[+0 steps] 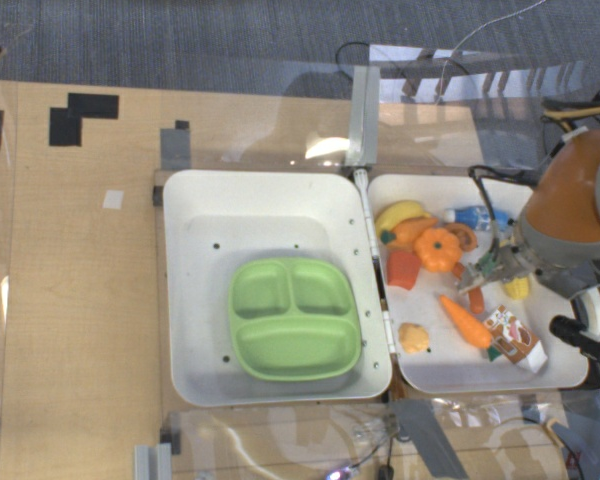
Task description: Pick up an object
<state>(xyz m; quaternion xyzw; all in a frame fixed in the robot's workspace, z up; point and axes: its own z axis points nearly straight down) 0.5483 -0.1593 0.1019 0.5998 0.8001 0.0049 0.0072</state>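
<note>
Nearest the lens, a small printed carton (513,339) lies at the front of the right bin (480,380); its writing is too small to read. Just beside it rests a carrot (465,320), with a yellow lump (414,337) further left. The gripper (488,269) hangs low over the carrot's upper end, beside a small pumpkin (440,251); whether it is open or closed cannot be told. A banana (401,214) and blue bottle (474,217) lie behind. The left bin (195,268) holds a green divided plate (294,319).
</note>
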